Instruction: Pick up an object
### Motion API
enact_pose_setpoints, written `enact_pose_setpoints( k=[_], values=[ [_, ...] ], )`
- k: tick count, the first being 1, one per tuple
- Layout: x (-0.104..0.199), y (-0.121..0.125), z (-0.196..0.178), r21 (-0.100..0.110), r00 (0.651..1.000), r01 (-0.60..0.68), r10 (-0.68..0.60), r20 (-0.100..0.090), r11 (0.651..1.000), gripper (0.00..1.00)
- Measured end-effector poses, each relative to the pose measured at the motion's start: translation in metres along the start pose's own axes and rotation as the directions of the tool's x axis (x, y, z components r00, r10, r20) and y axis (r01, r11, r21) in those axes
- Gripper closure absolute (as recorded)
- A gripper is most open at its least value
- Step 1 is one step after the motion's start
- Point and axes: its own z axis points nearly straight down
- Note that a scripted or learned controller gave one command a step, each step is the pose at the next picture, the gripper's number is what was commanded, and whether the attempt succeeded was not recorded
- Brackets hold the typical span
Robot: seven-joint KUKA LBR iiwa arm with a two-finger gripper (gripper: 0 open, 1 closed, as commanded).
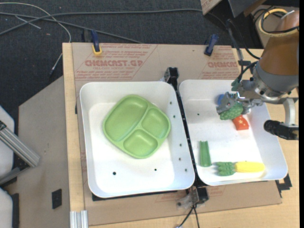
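Camera view: fixed overhead, slanted; two white bins side by side on the bench.
Arm: reaches in from the right, orange band above the wrist, gripper (236, 100) low over the upper part of the right bin (209, 172).
End effector state: cannot tell; wrist hardware and cables crowd the tip.
Nearest target: bumpy green toy (231, 111) just at the gripper tip, with a blue piece (222, 99) touching or just beside it at upper left.
Contact: whether the green toy is gripped or only touched cannot be judged.
Neighbours: red block (241, 123) just below-right of the green toy; green stick (204, 153) and yellow corn toy (240, 167) well apart, toward the near rim.
Left bin (90, 127): holds a green divided plate (137, 126).
Step in hand (judgement): closing on the green toy.
Do it well: centre on the green body, clear of the red block and blue piece; lift straight up, slowly.
Risk: pinching two items, or the lumpy toy slipping out.
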Motion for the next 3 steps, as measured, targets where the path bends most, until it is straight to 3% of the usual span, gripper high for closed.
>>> enact_pose_setpoints(
  k=[3],
  values=[
    [0.141,-0.009,0.009,0.001,1.000,0.000,0.000,0.002,1.000,1.00]
  ],
)
